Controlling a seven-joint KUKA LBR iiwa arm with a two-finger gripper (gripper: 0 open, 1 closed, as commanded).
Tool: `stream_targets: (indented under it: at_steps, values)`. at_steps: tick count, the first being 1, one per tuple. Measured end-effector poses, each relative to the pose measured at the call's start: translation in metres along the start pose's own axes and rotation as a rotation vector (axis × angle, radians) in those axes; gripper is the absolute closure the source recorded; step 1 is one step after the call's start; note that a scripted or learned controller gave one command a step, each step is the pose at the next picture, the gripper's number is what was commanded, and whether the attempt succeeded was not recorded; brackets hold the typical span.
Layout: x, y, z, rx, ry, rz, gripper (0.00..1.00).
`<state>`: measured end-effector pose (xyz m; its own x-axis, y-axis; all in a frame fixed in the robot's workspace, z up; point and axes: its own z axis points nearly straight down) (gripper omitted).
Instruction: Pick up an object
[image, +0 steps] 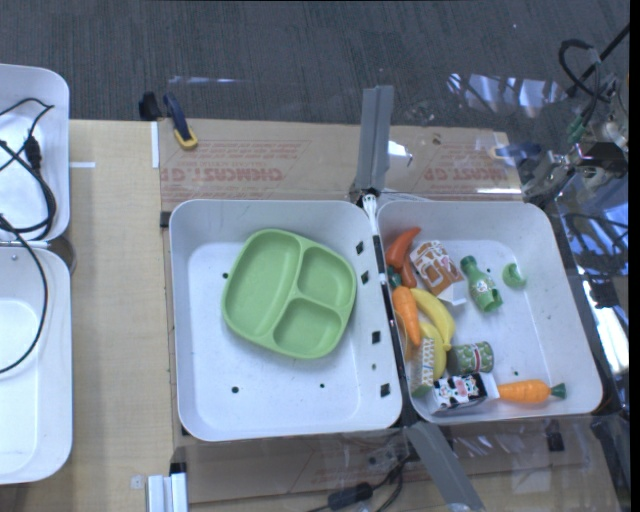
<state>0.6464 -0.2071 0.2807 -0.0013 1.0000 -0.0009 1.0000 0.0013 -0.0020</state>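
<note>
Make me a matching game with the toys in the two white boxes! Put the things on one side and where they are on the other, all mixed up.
Things:
1. green divided plate
2. green bottle
3. banana
4. carrot with green top

Places:
A. near corner of the right bin
B. alone in the left bin
C. middle of the right bin, upper part
D. along the right bin's left side, beside another carrot

Pairs: 1-B, 2-C, 3-D, 4-A
</note>
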Motion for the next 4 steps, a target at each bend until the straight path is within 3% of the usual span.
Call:
stream_targets:
  at_steps: [1, 2, 3, 4]
  values:
    - [0.0, 0.001, 0.175, 0.001, 0.003, 0.052, 0.0]
    - [0.037, -0.039, 0.189, -0.002, 0.0, -0.001, 0.0]
    - [-0.007, -0.033, 0.188, -0.002, 0.01, -0.123, 0.0]
    - [0.021, 0.013, 0.188, -0.003, 0.0, -0.073, 0.0]
